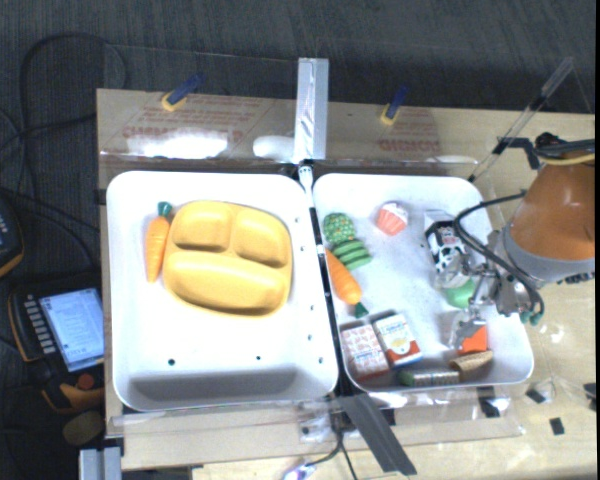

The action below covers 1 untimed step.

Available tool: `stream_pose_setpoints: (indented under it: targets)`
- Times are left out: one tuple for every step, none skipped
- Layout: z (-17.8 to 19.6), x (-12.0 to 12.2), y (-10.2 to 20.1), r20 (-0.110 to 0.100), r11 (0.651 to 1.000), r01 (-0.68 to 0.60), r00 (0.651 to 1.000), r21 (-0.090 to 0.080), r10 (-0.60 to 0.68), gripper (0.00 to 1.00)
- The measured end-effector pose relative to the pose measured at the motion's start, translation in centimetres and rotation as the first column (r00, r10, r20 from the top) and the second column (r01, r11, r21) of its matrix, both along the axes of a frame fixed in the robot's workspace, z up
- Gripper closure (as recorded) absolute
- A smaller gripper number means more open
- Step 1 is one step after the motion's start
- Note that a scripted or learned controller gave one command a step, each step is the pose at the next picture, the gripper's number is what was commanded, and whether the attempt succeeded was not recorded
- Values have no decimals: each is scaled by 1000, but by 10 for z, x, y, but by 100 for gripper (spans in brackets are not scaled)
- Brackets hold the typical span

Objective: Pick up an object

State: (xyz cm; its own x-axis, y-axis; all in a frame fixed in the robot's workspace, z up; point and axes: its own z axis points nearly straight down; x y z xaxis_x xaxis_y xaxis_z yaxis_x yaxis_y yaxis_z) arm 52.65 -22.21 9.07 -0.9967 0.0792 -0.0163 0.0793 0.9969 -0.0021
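My gripper (pixel 469 318) hangs low over the right side of the right bin (pixel 420 186), reaching in from the right under the orange-banded wrist. Just below it lies a small orange-red piece (pixel 473 341). A pale green piece (pixel 460 293) shows right beside the gripper's upper side; whether they touch I cannot tell. Nothing is plainly seen between the fingers.
The right bin also holds a pink cupcake (pixel 391 218), two green vegetables (pixel 346 240), a carrot (pixel 344 279), two small boxes (pixel 379 342) and a brown stick (pixel 432 376) at the front wall. The left bin (pixel 220 368) holds a yellow tray (pixel 228 256) and a carrot (pixel 156 246).
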Motion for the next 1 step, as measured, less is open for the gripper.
stream_pose_setpoints:
  targets:
    - [11,2,2,3,1000,-3,1000,-2,3,100]
